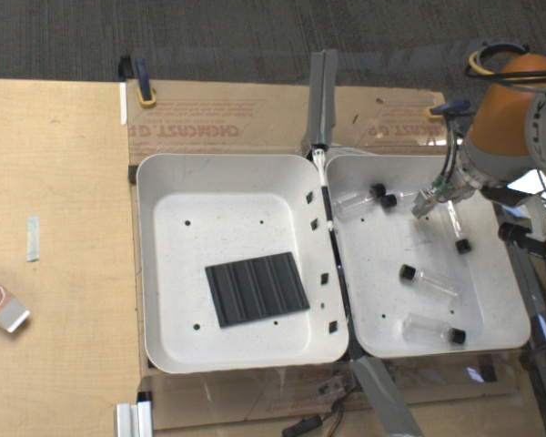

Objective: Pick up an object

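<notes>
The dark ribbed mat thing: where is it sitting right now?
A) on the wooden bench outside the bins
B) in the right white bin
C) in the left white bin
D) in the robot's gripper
C: the dark ribbed mat lies flat on the floor of the left bin, while the gripper is over the right bin.

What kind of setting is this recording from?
Most likely a robotics lab's bin-picking test bench: two shallow white bins, left bin and right bin, sit clamped onto cardboard, with clear vials scattered under an industrial arm.
</notes>
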`<state>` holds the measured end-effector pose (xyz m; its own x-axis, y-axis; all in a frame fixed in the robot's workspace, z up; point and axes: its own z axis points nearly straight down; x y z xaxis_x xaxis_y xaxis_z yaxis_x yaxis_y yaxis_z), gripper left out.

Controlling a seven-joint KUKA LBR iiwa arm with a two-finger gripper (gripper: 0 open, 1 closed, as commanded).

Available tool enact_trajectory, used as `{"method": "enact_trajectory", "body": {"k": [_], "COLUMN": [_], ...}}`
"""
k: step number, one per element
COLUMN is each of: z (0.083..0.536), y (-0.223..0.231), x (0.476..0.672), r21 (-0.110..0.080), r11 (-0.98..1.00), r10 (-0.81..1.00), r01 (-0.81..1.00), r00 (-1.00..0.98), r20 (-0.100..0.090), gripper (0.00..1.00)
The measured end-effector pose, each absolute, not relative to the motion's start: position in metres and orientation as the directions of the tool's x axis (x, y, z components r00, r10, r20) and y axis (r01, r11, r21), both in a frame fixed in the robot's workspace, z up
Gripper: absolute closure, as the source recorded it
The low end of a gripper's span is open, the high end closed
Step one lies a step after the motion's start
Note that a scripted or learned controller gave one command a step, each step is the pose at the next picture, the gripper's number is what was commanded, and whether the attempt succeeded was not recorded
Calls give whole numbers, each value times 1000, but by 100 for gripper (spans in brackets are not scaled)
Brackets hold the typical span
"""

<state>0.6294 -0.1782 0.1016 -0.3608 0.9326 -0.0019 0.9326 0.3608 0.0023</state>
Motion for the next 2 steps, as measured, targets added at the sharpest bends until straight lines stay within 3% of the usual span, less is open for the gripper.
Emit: {"method": "enact_trajectory", "body": {"k": [1, 2], "z": [102, 85], "y": [-178, -167], "x": [629, 650], "r21": [2, -29], "r11": [361, 376], "r10": [933, 927], "r01": [933, 926], "r00": [-361, -376], "r20": [-2, 12], "gripper": [0, 0]}}
